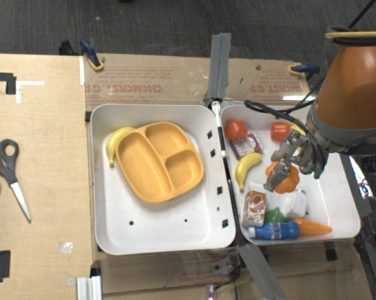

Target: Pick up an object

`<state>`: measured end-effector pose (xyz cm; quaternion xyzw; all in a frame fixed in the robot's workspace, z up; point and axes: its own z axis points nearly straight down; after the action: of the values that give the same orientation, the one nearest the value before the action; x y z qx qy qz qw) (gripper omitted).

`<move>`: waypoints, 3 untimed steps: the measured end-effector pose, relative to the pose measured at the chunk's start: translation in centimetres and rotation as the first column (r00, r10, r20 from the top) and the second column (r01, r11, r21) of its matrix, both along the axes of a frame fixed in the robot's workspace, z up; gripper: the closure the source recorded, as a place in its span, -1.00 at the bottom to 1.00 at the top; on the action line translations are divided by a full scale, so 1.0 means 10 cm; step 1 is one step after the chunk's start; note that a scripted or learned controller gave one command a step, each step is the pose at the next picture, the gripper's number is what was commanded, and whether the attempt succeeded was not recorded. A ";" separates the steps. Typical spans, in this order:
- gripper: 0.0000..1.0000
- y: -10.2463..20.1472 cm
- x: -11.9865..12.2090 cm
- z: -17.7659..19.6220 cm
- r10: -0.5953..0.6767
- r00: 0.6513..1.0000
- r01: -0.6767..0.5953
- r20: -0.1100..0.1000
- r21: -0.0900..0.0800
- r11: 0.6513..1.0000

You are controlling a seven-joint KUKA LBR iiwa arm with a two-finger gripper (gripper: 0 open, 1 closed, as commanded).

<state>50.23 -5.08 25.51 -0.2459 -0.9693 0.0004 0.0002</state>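
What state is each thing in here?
Gripper: low over the right bin, above an orange item.
Divided plate: upright in the left bin.
Banana: tucked against the plate's left rim.
Second banana: lying loose, right bin.
Blue bottle: on its side.
Carrot: lying flat.
Scissors: closed, on the bench.
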 end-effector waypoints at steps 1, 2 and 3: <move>1.00 0.72 0.25 0.09 -0.020 1.000 0.020 0.002 0.000 1.000; 1.00 0.94 0.50 0.03 0.109 0.994 -0.109 0.001 0.000 0.994; 1.00 0.45 1.31 0.21 0.394 0.919 -0.394 0.004 -0.001 0.919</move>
<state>63.38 -0.60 27.65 -0.0458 -0.9989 0.0002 -0.0020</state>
